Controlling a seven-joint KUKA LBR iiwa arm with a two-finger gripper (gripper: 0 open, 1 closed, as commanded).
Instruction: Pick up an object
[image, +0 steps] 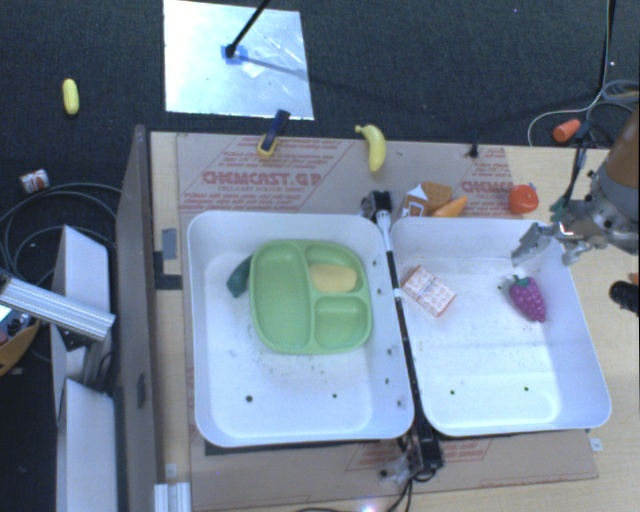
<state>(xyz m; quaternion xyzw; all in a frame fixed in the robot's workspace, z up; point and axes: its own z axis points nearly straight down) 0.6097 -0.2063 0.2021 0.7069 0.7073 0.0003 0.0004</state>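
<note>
A purple plastic bunch of grapes (528, 298) is seen lying in the right-hand shallow white bin (520, 400), near its right wall. Just above and to the right of it, the grey two-finger gripper (545, 244) is poised over the bin's rim with its fingers spread apart and nothing held between them. Left of the grapes a small red-and-white patterned packet (429, 291) is laid flat. In the left white bin (215, 390) a green compartment tray (310, 297) is set, with a yellow piece (334, 276) in its upper right compartment.
</note>
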